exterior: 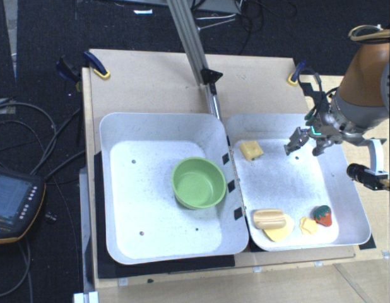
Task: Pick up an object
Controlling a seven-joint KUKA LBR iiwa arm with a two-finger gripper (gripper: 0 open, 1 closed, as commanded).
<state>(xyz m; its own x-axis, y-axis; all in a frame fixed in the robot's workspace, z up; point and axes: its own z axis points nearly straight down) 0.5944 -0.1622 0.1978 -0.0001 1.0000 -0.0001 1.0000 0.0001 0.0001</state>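
Note:
My gripper (307, 144) hovers over the back right part of the right bin (289, 182), fingers spread apart with nothing between them. A yellow block (250, 150) lies at the back left of that bin, well left of the gripper. Along the bin's front edge rest a toy hot dog (270, 218) on a yellow piece (278, 232), a small yellow chunk (308, 225) and a red strawberry (322, 215). A green bowl (198, 182) stands in the left bin (138, 194), near its right side.
A slanted metal pole (190, 33) runs from the back down to the divide between the bins. Clamps sit at the bench's back corners (97, 65). A black pendant (12, 201) lies off the bench at left.

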